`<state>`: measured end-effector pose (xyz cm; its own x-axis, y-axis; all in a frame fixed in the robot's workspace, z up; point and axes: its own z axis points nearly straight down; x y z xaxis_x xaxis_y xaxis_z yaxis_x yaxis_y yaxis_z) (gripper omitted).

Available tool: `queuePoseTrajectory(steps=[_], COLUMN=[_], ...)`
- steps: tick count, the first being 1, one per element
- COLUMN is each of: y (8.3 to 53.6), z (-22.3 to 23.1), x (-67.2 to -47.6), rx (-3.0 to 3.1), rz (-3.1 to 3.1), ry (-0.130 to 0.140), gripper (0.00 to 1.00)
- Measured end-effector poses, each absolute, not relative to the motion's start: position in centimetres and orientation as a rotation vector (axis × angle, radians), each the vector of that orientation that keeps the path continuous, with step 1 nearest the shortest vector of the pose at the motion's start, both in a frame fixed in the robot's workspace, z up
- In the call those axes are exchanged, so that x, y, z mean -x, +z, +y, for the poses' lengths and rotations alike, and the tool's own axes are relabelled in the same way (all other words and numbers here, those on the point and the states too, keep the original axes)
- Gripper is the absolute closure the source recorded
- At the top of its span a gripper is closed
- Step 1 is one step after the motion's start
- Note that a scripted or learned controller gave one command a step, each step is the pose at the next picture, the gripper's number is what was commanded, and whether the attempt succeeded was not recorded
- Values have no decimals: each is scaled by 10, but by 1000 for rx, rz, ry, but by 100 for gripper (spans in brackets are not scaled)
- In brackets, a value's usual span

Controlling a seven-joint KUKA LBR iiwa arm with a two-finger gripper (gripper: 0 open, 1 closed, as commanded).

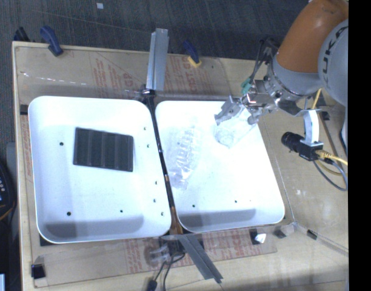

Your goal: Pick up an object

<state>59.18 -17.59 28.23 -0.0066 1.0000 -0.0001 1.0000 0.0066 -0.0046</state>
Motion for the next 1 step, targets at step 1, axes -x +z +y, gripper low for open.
queuePoseTrajectory(steps=[1], y=[277], z=[-199], x=[-578], rx=[2501], rz=[-1893], ry=[5], gripper=[0])
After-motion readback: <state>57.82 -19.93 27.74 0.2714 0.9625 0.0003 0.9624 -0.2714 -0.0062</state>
